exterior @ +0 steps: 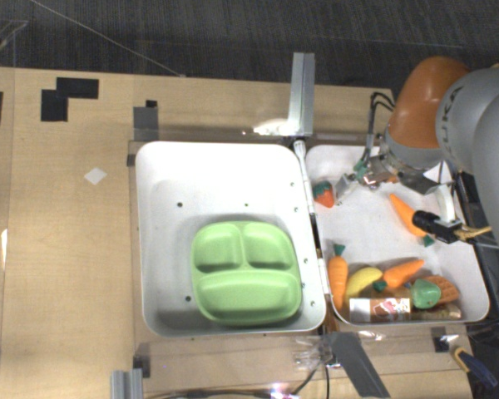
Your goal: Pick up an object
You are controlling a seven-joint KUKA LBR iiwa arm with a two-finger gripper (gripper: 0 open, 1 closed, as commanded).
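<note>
My gripper (355,175) reaches down into the back of the right bin (479,283), under the orange wrist band (422,98). Just to its left, against the bin's left wall, lies a small red-orange toy with a green top (324,194); I cannot tell whether the gripper touches it. An orange carrot (405,212) lies to the gripper's right. A dark part of the arm (439,224) covers the carrot's lower end.
At the right bin's front lie a carrot (338,278), a yellow banana (363,281), another carrot (402,271), an orange-and-green toy (435,290) and a labelled packet (387,308). The left bin (166,181) holds a green divided plate (246,271).
</note>
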